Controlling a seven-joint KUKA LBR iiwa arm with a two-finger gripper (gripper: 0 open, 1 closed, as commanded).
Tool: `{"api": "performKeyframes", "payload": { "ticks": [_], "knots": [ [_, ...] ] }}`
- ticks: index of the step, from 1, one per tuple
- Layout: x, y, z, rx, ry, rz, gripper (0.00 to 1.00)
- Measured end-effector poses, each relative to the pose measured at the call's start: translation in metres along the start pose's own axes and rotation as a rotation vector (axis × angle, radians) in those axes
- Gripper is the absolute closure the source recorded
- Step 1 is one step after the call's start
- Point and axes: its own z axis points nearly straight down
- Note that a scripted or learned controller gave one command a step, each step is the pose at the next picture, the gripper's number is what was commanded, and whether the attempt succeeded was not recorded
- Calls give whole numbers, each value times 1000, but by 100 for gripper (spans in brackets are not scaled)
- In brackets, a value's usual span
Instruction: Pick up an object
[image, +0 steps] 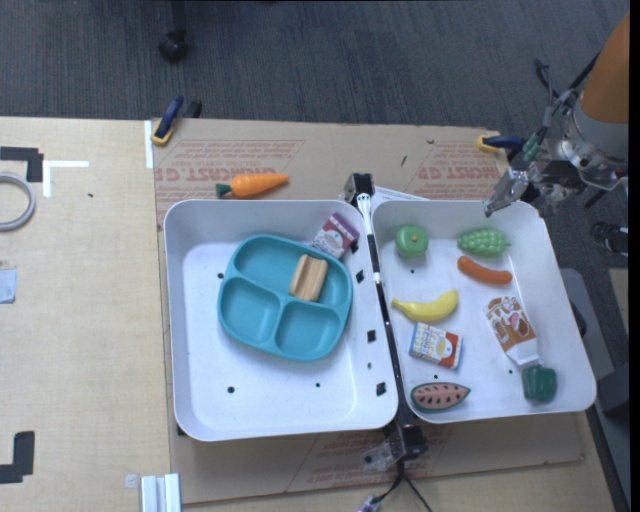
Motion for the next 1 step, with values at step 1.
{"api": "performKeyframes", "payload": {
  "ticks": [1],
  "knots": [
    [8,-11,157,1,1,27,0]
  ]
}}
